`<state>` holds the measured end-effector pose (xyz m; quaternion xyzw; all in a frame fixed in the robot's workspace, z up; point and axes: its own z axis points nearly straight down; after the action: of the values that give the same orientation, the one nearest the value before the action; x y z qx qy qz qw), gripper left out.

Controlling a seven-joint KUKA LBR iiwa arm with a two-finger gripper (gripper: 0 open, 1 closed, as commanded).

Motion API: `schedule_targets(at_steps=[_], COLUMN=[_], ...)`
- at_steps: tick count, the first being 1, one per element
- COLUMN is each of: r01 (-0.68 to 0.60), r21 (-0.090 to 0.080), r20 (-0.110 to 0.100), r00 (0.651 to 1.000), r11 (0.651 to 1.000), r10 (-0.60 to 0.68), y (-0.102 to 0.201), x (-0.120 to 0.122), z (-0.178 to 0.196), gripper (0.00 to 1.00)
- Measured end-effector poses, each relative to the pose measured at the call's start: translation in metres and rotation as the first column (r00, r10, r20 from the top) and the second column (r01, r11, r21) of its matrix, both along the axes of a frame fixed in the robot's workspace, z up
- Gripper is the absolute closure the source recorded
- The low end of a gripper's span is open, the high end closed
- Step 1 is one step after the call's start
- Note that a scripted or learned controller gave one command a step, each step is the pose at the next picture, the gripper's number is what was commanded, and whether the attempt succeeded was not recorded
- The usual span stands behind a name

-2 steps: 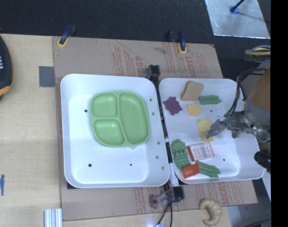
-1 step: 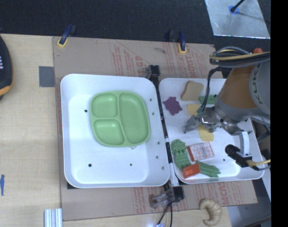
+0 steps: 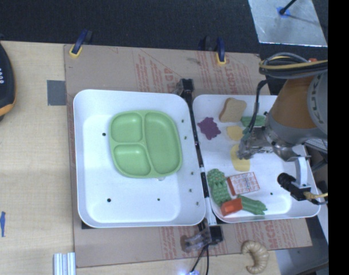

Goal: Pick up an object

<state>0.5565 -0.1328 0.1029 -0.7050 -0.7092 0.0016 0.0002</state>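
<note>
Croissant lying on the bench, nearest of all, outside the two bins.

Above the right bin the gripper is lowered over a yellow piece (whether its fingers are open or closed cannot be told). A bread slice and purple piece are seen farther off, a red-and-white packet nearer. A green divided plate is held in the left bin.
</note>
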Motion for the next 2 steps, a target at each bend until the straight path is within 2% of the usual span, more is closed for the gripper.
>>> schedule_targets(at_steps=[1, 2], r01=[-0.001, -0.001], r21=[0.0, -0.001], r20=[-0.001, -0.001], r00=[1.0, 1.0], r11=[1.0, 1.0], r10=[0.001, 0.001], y=[0.0, -0.001], x=[0.0, 0.0], z=[0.0, 0.01], gripper=[0.0, 1.0])
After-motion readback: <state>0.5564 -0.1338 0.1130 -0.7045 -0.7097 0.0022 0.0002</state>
